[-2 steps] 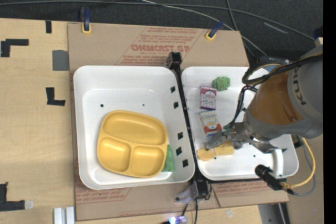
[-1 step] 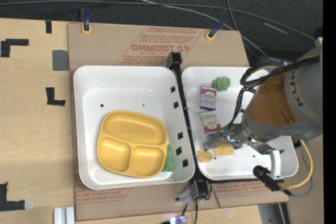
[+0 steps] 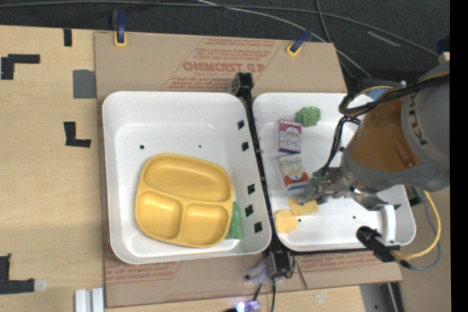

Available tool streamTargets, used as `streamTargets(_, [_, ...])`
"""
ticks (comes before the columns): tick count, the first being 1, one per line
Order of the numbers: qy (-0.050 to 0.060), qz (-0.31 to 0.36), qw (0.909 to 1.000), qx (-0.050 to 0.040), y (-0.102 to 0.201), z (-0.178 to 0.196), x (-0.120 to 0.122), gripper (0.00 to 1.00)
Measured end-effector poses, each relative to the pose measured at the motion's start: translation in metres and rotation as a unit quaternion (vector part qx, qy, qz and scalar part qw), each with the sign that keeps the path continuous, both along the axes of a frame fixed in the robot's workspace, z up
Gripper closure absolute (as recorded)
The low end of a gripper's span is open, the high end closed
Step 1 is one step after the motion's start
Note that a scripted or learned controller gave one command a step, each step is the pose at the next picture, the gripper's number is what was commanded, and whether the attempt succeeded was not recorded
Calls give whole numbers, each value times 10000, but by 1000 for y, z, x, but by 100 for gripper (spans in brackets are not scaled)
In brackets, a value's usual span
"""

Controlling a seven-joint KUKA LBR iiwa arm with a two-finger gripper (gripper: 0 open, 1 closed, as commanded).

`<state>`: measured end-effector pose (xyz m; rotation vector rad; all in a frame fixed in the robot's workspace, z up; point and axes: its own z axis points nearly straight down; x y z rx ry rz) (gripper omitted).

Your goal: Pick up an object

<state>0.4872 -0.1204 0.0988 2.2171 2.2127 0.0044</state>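
My gripper point(image 3: 310, 192) is low in the right bin point(image 3: 380, 226), reaching in from the right under the grey arm with its orange band point(image 3: 380, 139). Its tip sits just above a small yellow block point(image 3: 305, 207) and touches the lower end of a red and white carton point(image 3: 292, 170). A second yellow piece point(image 3: 284, 221) lies at the bin's front left corner. A purple and white carton point(image 3: 289, 136) and a green knobbly toy point(image 3: 308, 115) lie further back in the same bin.
The left bin point(image 3: 124, 120) holds a yellow divided plate point(image 3: 184, 199) with a green item point(image 3: 235, 221) wedged at its right edge. A black divider point(image 3: 252, 150) separates the bins. Cables hang near the arm at the right.
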Motion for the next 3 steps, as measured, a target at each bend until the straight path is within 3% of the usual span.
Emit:
streamTargets(1, [42,14,10000,21,-6,58,4,100])
streamTargets(3, [24,17,10000,16,-12,159,-1,100])
